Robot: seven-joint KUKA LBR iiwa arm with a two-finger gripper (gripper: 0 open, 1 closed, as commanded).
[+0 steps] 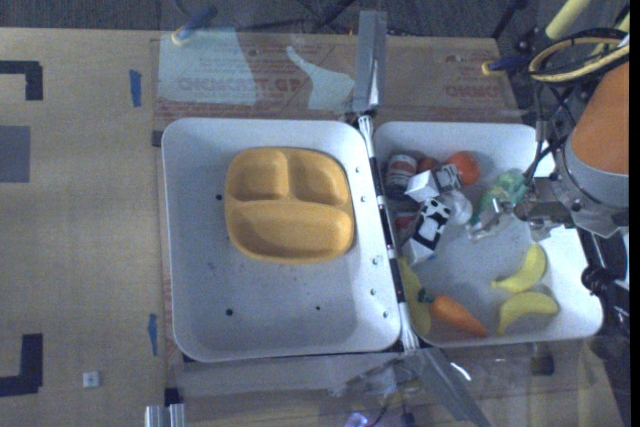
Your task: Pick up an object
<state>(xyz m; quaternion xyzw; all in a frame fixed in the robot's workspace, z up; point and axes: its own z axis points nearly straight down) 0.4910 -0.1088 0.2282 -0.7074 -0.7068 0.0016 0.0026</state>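
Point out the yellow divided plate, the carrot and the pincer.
yellow divided plate (290, 205): camera view, on the wide lower compartment.
carrot (459, 314): camera view, middle of its orange body.
pincer (488, 221): camera view, at the tips reaching over the right bin.

Even overhead light, soft focus, faint shadows.

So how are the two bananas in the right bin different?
The upper banana stands more upright, running diagonally; the lower banana lies flatter. The upper one sits nearer the arm, and the lower one sits nearer the carrot and the bin's front edge. Both are yellow and curved.
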